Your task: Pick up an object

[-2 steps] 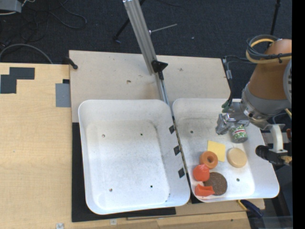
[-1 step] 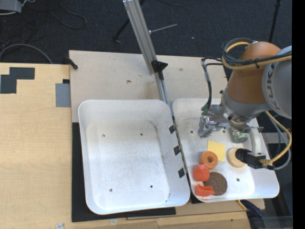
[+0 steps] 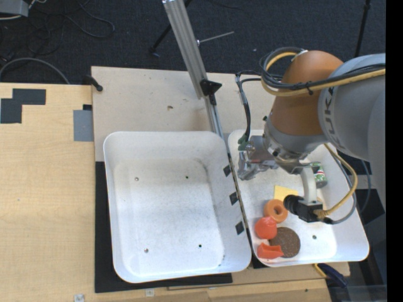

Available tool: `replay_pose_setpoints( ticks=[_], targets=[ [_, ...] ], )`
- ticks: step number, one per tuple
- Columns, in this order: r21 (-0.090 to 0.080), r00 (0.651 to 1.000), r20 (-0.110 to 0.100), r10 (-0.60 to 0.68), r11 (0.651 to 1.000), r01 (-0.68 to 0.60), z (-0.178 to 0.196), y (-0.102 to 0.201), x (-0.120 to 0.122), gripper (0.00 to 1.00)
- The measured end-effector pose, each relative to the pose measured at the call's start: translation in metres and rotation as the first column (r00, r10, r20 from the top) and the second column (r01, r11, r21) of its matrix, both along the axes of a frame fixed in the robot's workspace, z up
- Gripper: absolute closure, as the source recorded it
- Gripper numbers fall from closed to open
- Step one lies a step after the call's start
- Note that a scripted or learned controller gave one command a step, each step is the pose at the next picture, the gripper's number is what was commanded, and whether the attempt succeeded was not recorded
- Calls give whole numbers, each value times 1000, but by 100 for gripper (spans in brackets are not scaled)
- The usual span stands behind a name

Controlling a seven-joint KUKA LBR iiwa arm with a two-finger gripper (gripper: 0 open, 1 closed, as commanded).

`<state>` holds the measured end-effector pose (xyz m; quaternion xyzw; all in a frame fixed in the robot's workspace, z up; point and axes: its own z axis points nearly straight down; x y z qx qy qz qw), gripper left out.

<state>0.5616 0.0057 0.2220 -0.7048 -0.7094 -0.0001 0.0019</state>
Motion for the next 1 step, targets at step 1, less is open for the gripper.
replay_pose_setpoints(
  ticks=[1],
  targets=[
    [-1,1000,0,-3,1000,3,7,44,-2,100]
  ],
)
